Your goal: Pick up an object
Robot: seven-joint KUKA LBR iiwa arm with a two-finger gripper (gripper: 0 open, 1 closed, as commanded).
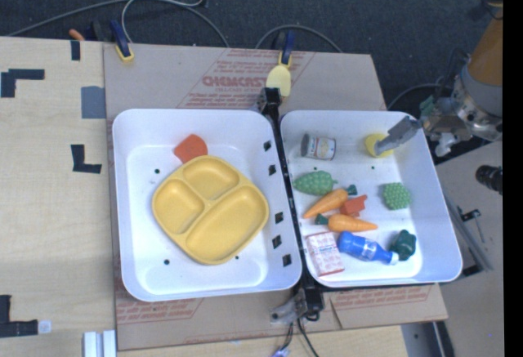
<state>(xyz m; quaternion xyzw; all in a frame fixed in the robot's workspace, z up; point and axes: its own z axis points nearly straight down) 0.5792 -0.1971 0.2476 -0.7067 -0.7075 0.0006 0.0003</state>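
Claw: the gripper (400,133) hangs over the far right part of the right bin (433,184), reaching in from the right; how far it is open cannot be told, and nothing is seen held in it.
Nearest thing: a small yellow piece (375,145) lies in the right bin's far right part, touching or just under the gripper's tip; which of the two cannot be told.
Other things near the claw: a small can (319,146) lies on its side to the left of the yellow piece; a green bumpy ball (396,195) sits nearer the camera, well apart from the tip.
Middle of right bin: a green bumpy vegetable (314,182), two carrots (327,202) (353,224) and a small red piece (355,203) lie close together.
Near edge of right bin: a red-and-white packet (324,253), a blue bottle (364,248) and a dark green piece (404,243) lie in a row, the packet close to the dividing wall.
Open room: bare white floor lies along the right wall of the right bin and in its far left corner.
Left bin (131,184): one yellow divided plate (210,207) takes the middle; one orange piece (190,147) lies just beyond it.
Count: two bins, two carrots, one of each other thing.
Bench: brown cardboard (237,78) lies under the bins, with two clamps (122,43) (286,43) at its far edge.
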